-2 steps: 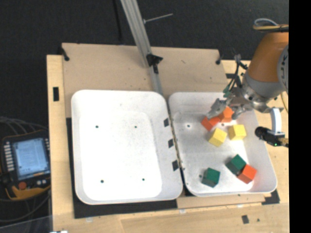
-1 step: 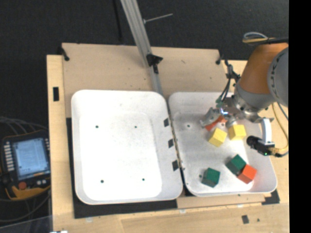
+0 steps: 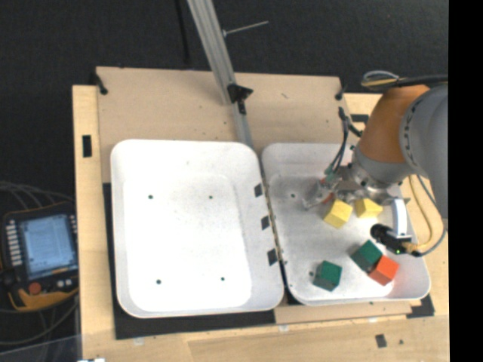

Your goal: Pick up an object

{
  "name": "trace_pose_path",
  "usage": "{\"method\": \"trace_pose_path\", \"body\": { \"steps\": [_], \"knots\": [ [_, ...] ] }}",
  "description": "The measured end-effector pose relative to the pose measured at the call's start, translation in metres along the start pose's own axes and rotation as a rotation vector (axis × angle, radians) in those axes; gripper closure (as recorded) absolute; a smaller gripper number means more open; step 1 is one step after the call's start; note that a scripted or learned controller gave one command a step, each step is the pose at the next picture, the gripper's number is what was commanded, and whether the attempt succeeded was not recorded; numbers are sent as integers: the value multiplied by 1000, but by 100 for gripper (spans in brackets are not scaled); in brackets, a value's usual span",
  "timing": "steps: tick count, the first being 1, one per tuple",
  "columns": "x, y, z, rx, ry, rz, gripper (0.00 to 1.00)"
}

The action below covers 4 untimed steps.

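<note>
the arm comes in from the right and hangs over the far part of the right bin [image 3: 298,292], its orange band above the wrist, and the tool [image 3: 332,194] sits low just beside a yellow block [image 3: 337,214]; a second yellow block [image 3: 367,207] lies close to the right of the first, partly under the wrist. whether the tool is spread or closed i cannot tell, since the wrist body covers most of it, and nothing can be made out clamped in it. the relation that matters here is that the first yellow block lies just on the near side of the tool, slightly right of it, tilted like a diamond so its corners rather than its flat sides face the bin walls; i judge it the likeliest target, and a grasp would want the tool turned to meet two flat faces and shifted a little nearward. the other candidates lie well apart toward the near edge: a green block [image 3: 327,275] near the bin's left wall, and another green block [image 3: 367,256] touching an orange block [image 3: 384,269] near the right corner. the left bin [image 3: 121,202] on the worktop [image 3: 173,104] holds no blocks. the task looks not yet done, as every block rests on the bin floor.
</note>
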<state>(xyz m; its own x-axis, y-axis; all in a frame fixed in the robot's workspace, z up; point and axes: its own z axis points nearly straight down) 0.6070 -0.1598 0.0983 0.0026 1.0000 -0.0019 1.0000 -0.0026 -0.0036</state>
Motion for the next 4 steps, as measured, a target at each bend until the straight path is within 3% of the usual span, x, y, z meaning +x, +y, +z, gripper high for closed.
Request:
{"method": "trace_pose_path", "body": {
  "steps": [1,3,4],
  "knots": [
    [-1,2,-15,-9,1,5,100],
    [-18,1,-118,-11,-1,-2,100],
    [-19,2,-150,-9,1,-5,100]
  ]
}}
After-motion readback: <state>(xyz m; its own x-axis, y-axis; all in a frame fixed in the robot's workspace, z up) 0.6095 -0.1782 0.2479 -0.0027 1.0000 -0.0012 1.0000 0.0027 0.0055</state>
